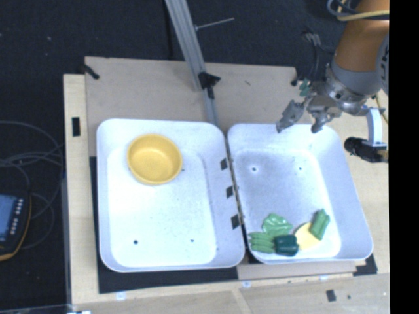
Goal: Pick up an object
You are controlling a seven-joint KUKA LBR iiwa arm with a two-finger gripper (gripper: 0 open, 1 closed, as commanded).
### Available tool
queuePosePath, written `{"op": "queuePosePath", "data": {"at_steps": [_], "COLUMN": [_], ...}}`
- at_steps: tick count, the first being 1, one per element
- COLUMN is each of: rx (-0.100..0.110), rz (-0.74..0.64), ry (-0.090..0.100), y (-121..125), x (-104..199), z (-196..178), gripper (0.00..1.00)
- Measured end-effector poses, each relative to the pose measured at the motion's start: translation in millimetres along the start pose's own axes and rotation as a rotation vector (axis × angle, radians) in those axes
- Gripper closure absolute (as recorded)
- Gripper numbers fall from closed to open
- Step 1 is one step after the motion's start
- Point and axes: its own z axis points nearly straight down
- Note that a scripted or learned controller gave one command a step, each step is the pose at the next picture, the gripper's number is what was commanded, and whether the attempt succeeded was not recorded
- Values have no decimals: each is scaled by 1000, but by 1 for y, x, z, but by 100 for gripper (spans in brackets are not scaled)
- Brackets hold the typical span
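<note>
The gripper [302, 122] hangs over the far edge of the right bin [340, 169], its fingers spread apart and holding nothing. Small green toys [275, 231] lie in that bin's near corner. A yellow bowl [154, 159] sits in the left bin [163, 234].

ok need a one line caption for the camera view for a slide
Open pincer above the right bin's far edge, small green and yellow objects clustered at its near end, yellow bowl in the left bin.

You had two white bins [163, 241] side by side on the worktop [131, 84], a grey rail [184, 31] slanting behind, a handset [12, 224] at left.
</note>
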Motion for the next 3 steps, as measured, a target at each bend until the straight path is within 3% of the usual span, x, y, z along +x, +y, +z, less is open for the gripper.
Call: {"op": "queuePosePath", "data": {"at_steps": [3], "rx": [6], "rz": [0], "ry": [0], "y": [2], "x": [-6], "z": [169], "gripper": [0]}}
